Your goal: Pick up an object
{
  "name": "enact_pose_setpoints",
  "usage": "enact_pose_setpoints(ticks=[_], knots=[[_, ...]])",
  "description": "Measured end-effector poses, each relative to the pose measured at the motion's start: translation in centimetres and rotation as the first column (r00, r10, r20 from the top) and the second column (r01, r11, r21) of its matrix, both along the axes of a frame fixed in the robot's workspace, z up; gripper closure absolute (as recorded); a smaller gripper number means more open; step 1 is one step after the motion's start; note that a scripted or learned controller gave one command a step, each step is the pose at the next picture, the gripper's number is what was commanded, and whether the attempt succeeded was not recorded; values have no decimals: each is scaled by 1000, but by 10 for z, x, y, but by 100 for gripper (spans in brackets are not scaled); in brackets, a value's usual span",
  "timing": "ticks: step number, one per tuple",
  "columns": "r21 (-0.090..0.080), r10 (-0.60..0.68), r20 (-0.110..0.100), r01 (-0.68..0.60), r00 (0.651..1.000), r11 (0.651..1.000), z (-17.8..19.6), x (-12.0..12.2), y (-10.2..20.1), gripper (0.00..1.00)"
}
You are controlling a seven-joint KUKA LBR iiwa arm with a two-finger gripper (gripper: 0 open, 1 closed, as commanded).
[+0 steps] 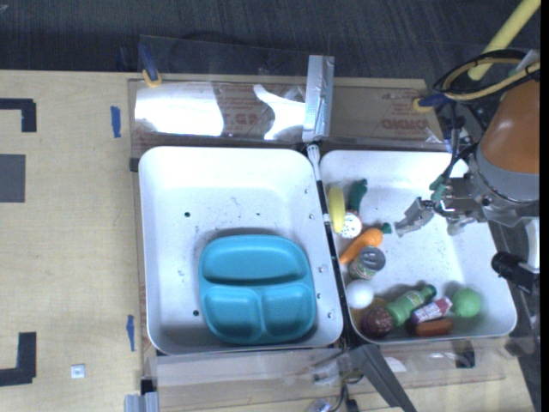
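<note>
Gripper (418, 216) hangs open, nothing in it, with the carrot (360, 245) at its 8 o'clock; packed toys there could easily deflect a grab.

A pale wooden bench (60, 230) bears two shallow white bins: the left bin (163, 230) and right bin (489, 269) touch.

Shallow white bins (163, 178): two.
Blue three-compartment plastic tray (256, 288): one.
Orange toy carrot (360, 245): one.
Green glass-look bottle (408, 300): one.
Green ball (467, 302): one.
White egg (359, 295): one.
Small metal-lidded jar (367, 263): one.
</note>
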State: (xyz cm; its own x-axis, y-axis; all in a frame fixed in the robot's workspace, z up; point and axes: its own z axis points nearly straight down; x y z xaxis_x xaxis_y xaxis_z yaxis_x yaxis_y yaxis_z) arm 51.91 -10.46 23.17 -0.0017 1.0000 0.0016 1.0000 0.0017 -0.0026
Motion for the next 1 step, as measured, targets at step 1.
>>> enact_pose_setpoints(ticks=[1], knots=[[0,130,2,-130,992,992,-110,40,6,0]])
